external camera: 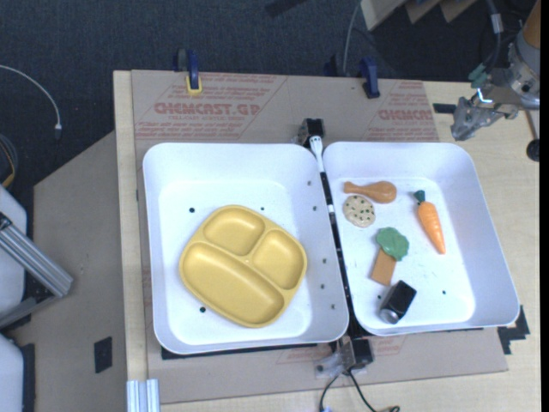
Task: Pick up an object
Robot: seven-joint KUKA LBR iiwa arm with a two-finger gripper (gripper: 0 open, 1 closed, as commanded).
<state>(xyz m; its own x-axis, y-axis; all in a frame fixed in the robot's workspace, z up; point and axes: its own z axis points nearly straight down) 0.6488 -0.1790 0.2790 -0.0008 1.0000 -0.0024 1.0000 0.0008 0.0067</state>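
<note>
Camera view, looking down at a slant: nothing lifted yet, by all appearances — gripper parked beyond the far right corner of the right bin, above the bench and well apart from every object. Too small and blurred to tell the fingers' spread; nothing seen between them. Judged as the very start of the task, with approach, descent, closing and lift all left to do. Candidates gathered in the right bin: a glossy toy drumstick, tan and tapered; just beside it a flat round cookie, speckled dark; a smooth orange carrot, conical with a green tip; a broccoli piece, bumpy green head on an orange-brown stalk; near the front, a small black boxy block with a pale end. Left bin bearing a yellow divided plate — matte plastic, three rounded compartments. Both bins shallow, white, smooth-walled.
</note>
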